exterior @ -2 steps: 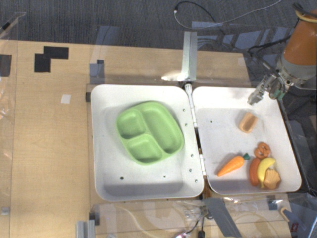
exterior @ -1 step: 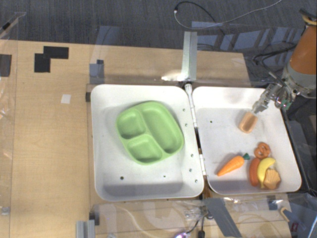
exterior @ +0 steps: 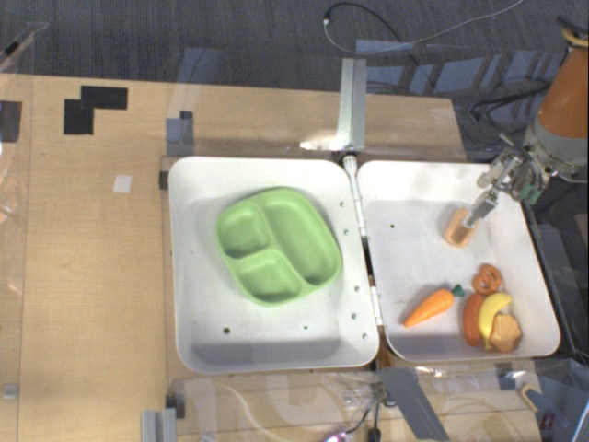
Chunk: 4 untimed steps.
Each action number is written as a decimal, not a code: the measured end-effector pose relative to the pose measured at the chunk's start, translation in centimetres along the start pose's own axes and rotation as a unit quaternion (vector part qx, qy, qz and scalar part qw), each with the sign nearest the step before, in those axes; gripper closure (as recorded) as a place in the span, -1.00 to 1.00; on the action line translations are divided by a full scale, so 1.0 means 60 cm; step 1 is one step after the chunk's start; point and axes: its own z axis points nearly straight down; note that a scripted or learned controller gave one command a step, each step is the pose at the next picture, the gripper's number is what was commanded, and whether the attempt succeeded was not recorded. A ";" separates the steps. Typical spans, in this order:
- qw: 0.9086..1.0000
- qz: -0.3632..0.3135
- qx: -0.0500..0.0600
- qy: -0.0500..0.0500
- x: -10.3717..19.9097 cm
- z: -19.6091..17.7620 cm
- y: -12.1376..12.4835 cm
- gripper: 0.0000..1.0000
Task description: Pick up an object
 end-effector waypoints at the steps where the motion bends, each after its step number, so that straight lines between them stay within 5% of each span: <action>1: 0.995 -0.100 0.002 0.005 -0.032 0.127 0.023 -1.00; 2: 0.979 -0.203 0.000 -0.001 -0.036 0.052 0.024 -1.00; 3: 0.987 -0.159 -0.001 0.000 -0.011 0.025 0.058 -1.00; 4: 0.965 -0.263 0.000 0.001 0.057 0.050 0.053 -1.00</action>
